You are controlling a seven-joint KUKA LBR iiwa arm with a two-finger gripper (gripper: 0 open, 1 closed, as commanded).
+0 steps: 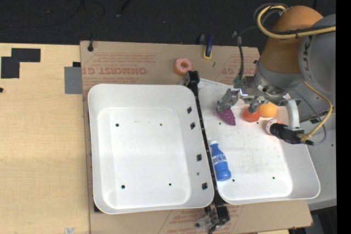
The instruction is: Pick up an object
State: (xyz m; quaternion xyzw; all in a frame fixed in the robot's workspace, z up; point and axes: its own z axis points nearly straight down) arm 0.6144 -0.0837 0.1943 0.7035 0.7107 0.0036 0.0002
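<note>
My gripper (pixel 240 102) hangs over the back of the right bin (pixel 285 183), its fingers spread open with nothing between them. A purple grape-like object (pixel 226 116) lies just below the left fingertip (pixel 225 102). An orange ball (pixel 268 110) and a smaller red-orange piece (pixel 251 115) lie just right of the gripper. Beside them is a small white and pink object (pixel 271 127). A blue bottle (pixel 220 161) lies along the right bin's left wall, well in front of the gripper.
The left bin (pixel 104 118) sits beside the right one, with a black divider (pixel 200 140) between them. A pink ring (pixel 182 67) and a blue clamp (pixel 208 47) rest on the cardboard behind the bins. Black cables (pixel 301 134) trail from the wrist.
</note>
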